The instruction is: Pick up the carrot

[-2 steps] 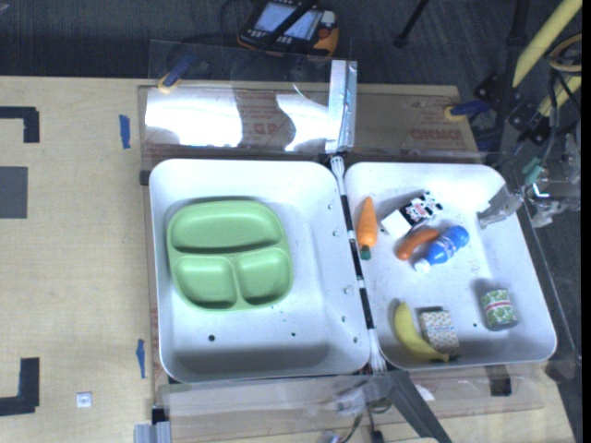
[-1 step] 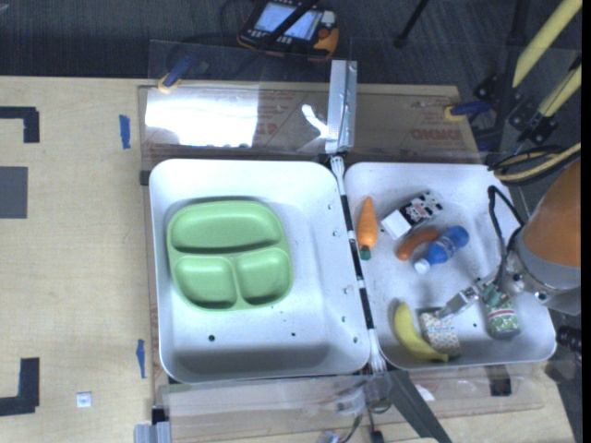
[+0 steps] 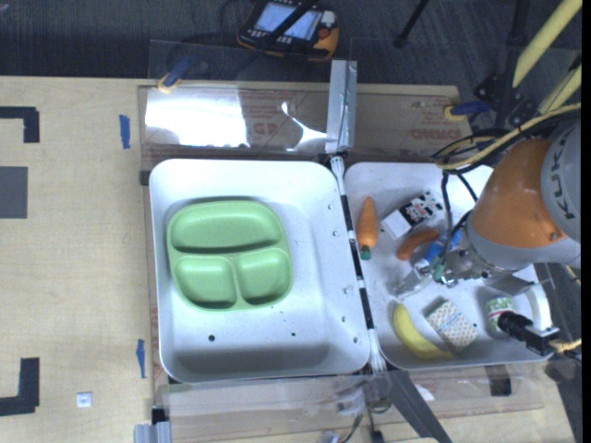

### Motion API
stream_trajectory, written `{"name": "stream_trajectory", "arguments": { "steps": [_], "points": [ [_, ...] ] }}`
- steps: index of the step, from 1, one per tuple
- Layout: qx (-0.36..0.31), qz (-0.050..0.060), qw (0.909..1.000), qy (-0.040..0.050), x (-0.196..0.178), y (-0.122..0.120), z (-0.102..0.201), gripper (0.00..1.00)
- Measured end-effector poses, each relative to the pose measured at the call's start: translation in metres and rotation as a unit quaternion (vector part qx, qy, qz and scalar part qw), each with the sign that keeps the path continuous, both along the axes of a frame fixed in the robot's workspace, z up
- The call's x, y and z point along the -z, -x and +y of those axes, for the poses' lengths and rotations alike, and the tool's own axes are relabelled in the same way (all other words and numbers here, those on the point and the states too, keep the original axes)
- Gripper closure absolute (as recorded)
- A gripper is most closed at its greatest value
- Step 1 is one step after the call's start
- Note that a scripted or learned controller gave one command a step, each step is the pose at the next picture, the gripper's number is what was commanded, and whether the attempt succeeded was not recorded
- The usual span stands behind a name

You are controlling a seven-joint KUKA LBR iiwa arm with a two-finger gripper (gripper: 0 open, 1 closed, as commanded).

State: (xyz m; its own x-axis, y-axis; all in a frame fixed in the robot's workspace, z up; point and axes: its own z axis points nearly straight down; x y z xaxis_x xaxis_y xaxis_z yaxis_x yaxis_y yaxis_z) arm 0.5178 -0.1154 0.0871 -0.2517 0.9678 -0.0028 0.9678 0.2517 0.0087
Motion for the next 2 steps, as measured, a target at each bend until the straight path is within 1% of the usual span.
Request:
{"name": "stream_trajectory", "arguments": {
  "steps": [1, 2],
  "points": [
    [0.001, -0.002, 1.0000, 0.0007, -0.011, -0.001, -0.001, 1.00],
    [-0.107, 0.003, 0.9943, 0.0007, -0.036, -0.017, 0.018, 1.00]
  ]
}}
